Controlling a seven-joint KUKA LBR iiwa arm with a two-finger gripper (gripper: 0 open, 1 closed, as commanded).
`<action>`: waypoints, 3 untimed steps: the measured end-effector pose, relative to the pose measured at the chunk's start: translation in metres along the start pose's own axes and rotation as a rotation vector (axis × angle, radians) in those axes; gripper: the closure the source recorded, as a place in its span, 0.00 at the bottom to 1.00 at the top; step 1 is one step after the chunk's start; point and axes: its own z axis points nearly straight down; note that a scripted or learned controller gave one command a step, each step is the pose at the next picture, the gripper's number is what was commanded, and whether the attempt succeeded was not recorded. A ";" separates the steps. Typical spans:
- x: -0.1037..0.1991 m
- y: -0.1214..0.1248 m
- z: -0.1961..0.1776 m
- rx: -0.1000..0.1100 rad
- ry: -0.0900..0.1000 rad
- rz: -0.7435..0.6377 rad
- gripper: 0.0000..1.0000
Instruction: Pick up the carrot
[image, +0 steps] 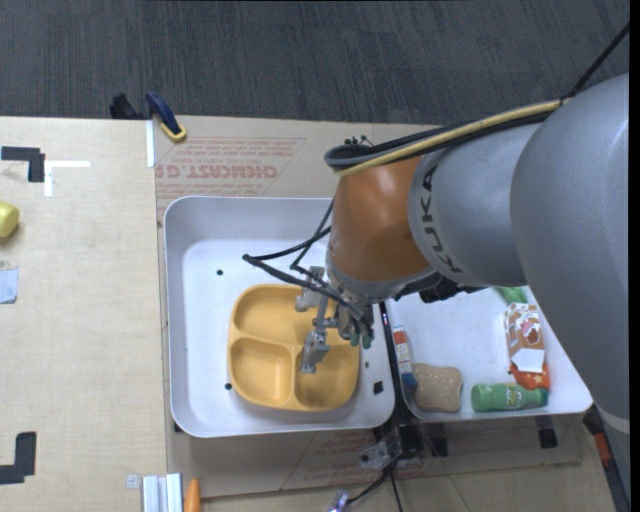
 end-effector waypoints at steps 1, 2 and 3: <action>0.038 0.026 0.018 -0.003 -0.025 0.271 0.00; 0.039 0.024 0.012 0.004 -0.019 0.270 1.00; 0.061 0.040 -0.033 0.000 -0.005 0.243 1.00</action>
